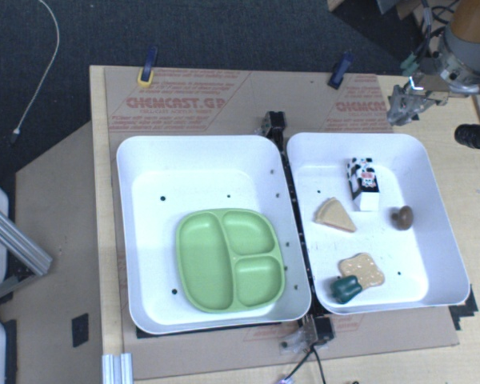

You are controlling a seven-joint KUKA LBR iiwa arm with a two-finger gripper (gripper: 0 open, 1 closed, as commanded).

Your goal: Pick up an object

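Note:
In the right bin (pixel 432 214) lie a black-and-white milk carton (pixel 362 184), a tan wedge like a cheese slice (pixel 335 215), a small brown round piece (pixel 402 217), a toast-like slice (pixel 362 270) and a dark green item (pixel 346 289) touching it. My gripper (pixel 404 106) hangs above the bench beyond the right bin's far right corner, apart from all of these. Nothing shows between its fingers.
The left bin (pixel 144 214) holds a green divided plate (pixel 229 259). A black clamp (pixel 274 123) sits between the bins at the back. Blue and yellow clips (pixel 147 68) and a blue clip (pixel 340 70) pin the cardboard's far edge.

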